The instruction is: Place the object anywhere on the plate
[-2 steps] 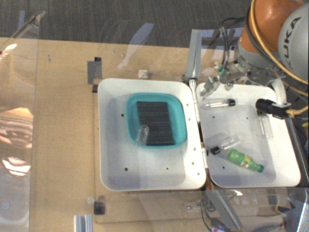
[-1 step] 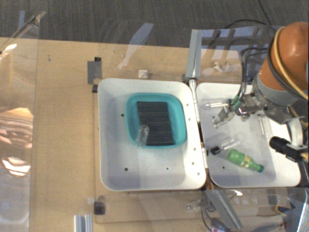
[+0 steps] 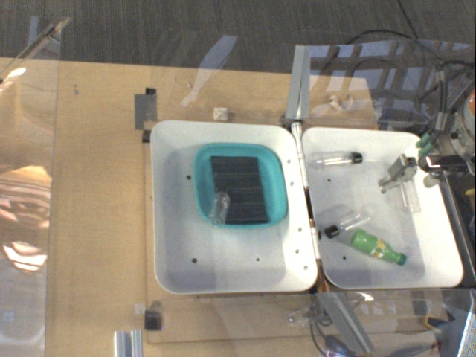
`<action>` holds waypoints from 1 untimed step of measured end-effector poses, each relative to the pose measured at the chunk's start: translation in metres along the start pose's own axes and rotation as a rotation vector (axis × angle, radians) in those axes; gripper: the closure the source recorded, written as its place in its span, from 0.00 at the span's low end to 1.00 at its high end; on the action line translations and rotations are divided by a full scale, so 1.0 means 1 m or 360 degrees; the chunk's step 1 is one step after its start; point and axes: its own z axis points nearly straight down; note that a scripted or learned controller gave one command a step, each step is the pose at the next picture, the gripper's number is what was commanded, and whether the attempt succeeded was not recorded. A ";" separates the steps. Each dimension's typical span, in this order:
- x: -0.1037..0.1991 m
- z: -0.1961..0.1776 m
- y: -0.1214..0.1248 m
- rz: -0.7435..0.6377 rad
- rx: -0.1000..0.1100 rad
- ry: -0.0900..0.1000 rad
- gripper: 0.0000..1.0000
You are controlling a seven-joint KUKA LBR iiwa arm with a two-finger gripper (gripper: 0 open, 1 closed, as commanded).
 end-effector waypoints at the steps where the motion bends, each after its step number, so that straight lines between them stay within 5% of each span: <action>1: -0.032 -0.078 0.068 -0.0139 0.0001 -0.0001 0.00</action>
